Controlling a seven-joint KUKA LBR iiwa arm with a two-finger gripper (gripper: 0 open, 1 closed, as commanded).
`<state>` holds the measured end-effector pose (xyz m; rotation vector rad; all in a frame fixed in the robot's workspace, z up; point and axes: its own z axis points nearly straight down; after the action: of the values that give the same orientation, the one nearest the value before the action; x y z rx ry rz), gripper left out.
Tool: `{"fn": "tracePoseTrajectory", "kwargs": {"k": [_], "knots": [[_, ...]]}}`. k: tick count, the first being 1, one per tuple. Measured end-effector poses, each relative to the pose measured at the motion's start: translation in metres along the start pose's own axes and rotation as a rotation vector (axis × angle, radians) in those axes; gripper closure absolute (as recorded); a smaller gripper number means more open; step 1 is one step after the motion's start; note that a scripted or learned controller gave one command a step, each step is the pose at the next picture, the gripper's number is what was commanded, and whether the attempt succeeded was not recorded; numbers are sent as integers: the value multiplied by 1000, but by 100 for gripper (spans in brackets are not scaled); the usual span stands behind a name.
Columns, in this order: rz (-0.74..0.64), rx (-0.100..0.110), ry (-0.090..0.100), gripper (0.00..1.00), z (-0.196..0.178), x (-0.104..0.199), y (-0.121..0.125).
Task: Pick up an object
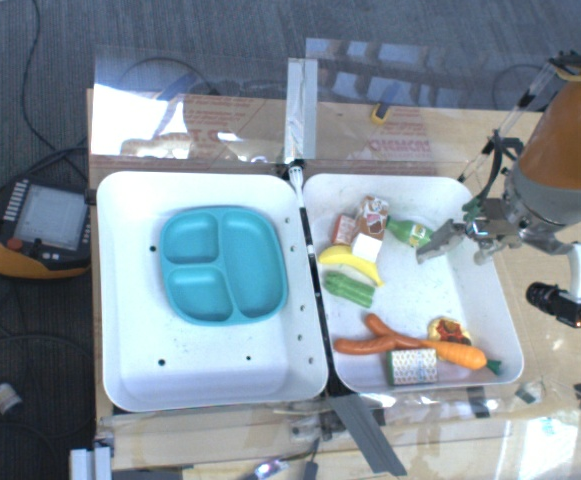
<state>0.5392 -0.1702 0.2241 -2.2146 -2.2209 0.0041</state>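
White plastic on both sides: the left bin (pixel 130 368) holds a teal divided plate (pixel 222 265), the right bin (pixel 495 313) holds all the small items. The gripper (pixel 460 240) hangs at the right bin's three o'clock edge, its fingers spread, with nothing between them.

The pile is the target pool. A green bottle (pixel 408 232) lies just beside the gripper, toward nine o'clock from it. Further that way sit a small brown carton (pixel 373 211), a white block (pixel 367 247), a banana (pixel 338 259) and a green cucumber (pixel 349 288), packed close together. At the bin's six o'clock lie a reddish sausage (pixel 378 336), a carrot (pixel 457 354) and a silvery can (pixel 412 366), the can touching the carrot.

Judged from this, the step in hand is the approach — no object is yet chosen by contact. The bottle looks the best bet: nearest, and free on its right side. To do it well, the arm should centre over the bottle's body, turn the fingers across its narrow width, and come down straight — a slanted descent would likely nudge it into the cluster.
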Motion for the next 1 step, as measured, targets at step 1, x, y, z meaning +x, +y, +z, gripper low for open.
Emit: {"fn": "tracePoseTrajectory", "kwargs": {"k": [1], "knots": [[-40,-1,-5,0,129,38,61]]}}
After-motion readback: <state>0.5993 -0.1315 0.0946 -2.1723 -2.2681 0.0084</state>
